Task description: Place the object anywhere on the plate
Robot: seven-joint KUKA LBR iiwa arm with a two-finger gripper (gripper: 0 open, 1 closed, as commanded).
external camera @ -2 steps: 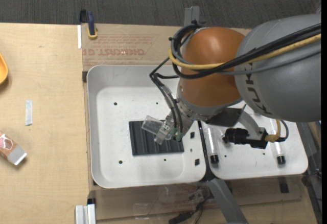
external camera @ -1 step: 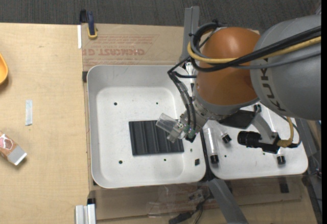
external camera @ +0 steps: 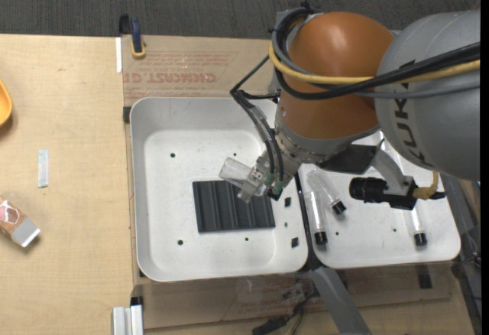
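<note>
A dark ribbed rectangular plate (external camera: 229,207) lies flat in the left white bin (external camera: 153,173). My gripper (external camera: 248,180) hangs just over the plate's upper right edge, under the arm's big orange band (external camera: 336,73). Its pale translucent tip blurs against the bin floor, and I cannot make out anything held in it. In the right bin (external camera: 382,249) lies a black cylinder with a yellow end (external camera: 382,193), beside white tubes with dark caps (external camera: 316,211).
Another white tube (external camera: 418,230) lies at the right bin's far side. The arm's body covers the back of the right bin. On the wooden bench to the left lie a small white strip (external camera: 43,169), a wrapped bar (external camera: 17,223) and an orange item (external camera: 4,105). A blue clamp (external camera: 134,35) stands behind the left bin.
</note>
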